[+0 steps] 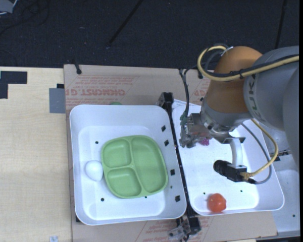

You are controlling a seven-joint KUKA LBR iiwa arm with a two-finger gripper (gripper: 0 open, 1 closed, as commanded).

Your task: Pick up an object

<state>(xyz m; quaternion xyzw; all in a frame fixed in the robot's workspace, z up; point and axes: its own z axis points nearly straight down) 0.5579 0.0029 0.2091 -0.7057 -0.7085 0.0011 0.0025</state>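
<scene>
Camera view, fixed above the bench: 2 shallow white bins lie side by side on a cardboard sheet. The left bin (pixel 86 122) holds a green plate with 3 compartments (pixel 134 166), lying flat near its middle, and a small white ball (pixel 94 170) touching the plate's left edge. The right bin (pixel 252 198) holds a red-orange ball (pixel 216 202) near its front wall, well apart from the arm, and a small purple object (pixel 205 141) near its back left corner. The KUKA arm (pixel 242 92) reaches in from the right and is bent down over this corner, so that the gripper (pixel 188 135) sits low, just beside the purple object and close to the divider between the bins. This placement suggests the purple object is the target of the pick. Whether the gripper is spread or closed cannot be told, because the wrist and cabling crowd the tip, and nothing is seen held. The pick is judged as not yet achieved.
</scene>
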